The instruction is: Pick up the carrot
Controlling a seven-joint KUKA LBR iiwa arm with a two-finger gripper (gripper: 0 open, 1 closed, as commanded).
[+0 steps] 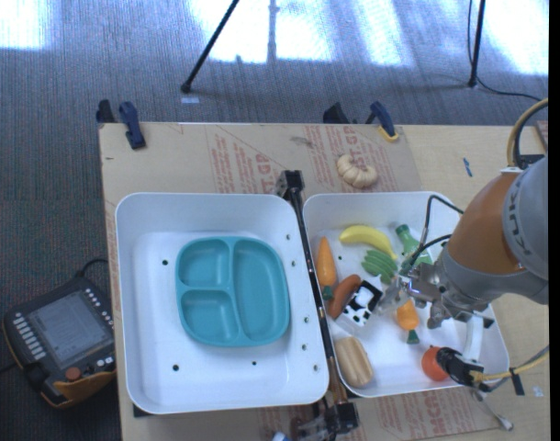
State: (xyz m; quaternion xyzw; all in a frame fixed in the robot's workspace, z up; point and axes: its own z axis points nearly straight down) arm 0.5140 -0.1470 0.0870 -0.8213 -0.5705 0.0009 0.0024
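Gripper [407, 294] hangs low in the right bin [353, 206], arm reaching in from the right w/ the orange band above the wrist. Can't tell how it is set; the wrist body and cables cover the tips. No item shows between them.

Just under the tool: a small orange piece w/ a green stub [408, 317], touching or nearly so. Close on the tool's left: black-and-white cow-pattern block [362, 303]. Beside that block, further left, a reddish sausage-like piece [343, 294], tilted.

Carrot [326, 263] lies beyond those, near the bin's left wall, lengthwise along it, green end toward the near side. Well apart from the tool.

Above-left of the tool: green pea pods [380, 264], then yellow banana [366, 237]. Straight above: green bottle-shaped item [406, 240]. Below-left: bread roll [354, 361] at the near rim. Below-right: tomato [433, 364].

Left bin [133, 246], far side from the tool, holds a teal divided plate [232, 290], three compartments.

Outside the bins, above the right one: small tan pumpkin [357, 171] on the board [216, 150]. Board carries red printed lettering, upside down and too faint to read. Blue clamps [131, 123] on the far edge. Teach pendant [61, 340] on the floor far left.
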